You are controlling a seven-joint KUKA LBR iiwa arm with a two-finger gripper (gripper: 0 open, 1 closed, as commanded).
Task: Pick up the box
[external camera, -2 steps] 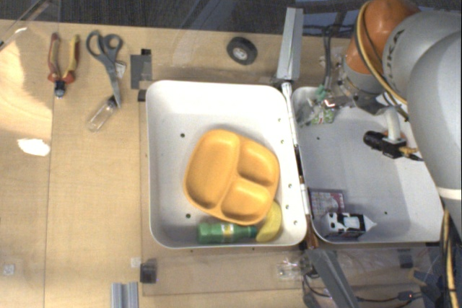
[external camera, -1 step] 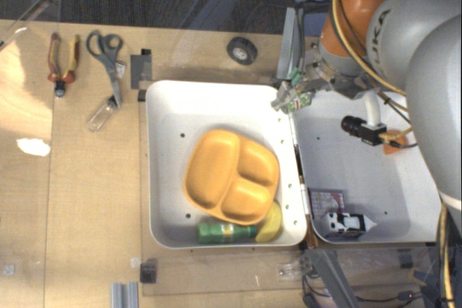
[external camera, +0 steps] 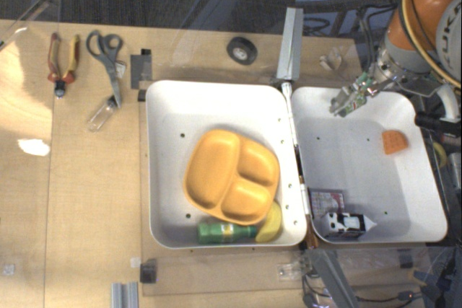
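Box (external camera: 339, 215) lay at the near left corner of the right bin (external camera: 419, 177), long axis running left to right. My gripper (external camera: 345, 104) hung over the far left part of that bin, well apart from it. I could not tell its state.

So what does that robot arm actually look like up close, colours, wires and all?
The arm is bulky and rounded, with an orange band and pale grey casing near the wrist. Dark cables run alongside it. Its gripper is small and grey-metallic, with a bit of green on it, like a circuit board.
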